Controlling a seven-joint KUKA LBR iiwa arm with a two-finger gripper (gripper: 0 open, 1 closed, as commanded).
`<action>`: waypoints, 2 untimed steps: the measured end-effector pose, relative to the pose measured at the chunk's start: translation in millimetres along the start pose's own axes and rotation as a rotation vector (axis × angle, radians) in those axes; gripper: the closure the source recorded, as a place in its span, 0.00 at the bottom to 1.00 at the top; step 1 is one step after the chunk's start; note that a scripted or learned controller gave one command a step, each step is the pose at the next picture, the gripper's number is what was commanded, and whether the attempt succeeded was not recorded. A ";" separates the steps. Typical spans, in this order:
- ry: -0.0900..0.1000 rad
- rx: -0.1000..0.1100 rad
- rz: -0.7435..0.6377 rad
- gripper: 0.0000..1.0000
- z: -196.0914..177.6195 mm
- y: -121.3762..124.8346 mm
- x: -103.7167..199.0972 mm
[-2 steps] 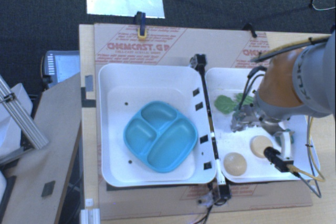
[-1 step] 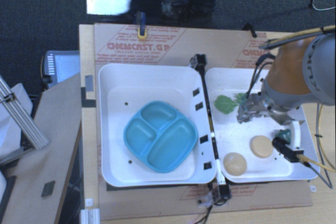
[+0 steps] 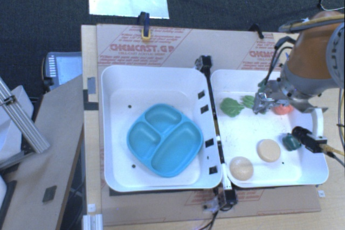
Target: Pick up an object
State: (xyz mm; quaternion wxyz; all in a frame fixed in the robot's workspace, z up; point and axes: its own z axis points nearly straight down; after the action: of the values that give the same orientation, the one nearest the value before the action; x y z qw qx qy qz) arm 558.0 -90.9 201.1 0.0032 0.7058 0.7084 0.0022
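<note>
The grey arm with its orange band reaches over the right white bin (image 3: 302, 174), and its two-finger gripper (image 3: 262, 103) hangs low near that bin's far wall. Whether it is parted or closed cannot be told (the tips are small and blurred). Just beside it, toward the divider between the bins, lies a green leaf-shaped plastic piece (image 3: 232, 107). On the gripper's other side a small red-orange object (image 3: 281, 110) peeks out under the wrist. Nearer the bin's front wall rest two pale tan round discs (image 3: 268, 150) (image 3: 241, 168) and a small dark teal object (image 3: 291, 142). The left white bin (image 3: 116, 169) holds a blue sectioned plastic plate (image 3: 164, 139).
</note>
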 end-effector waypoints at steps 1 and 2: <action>0.001 0.004 0.000 1.00 -16.7 1.3 -0.1; 0.002 0.005 -0.006 1.00 -24.9 9.8 52.9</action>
State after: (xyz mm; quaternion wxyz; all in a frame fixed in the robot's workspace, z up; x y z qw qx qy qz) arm 567.4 -37.9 225.9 0.0007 0.7038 0.7104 0.0014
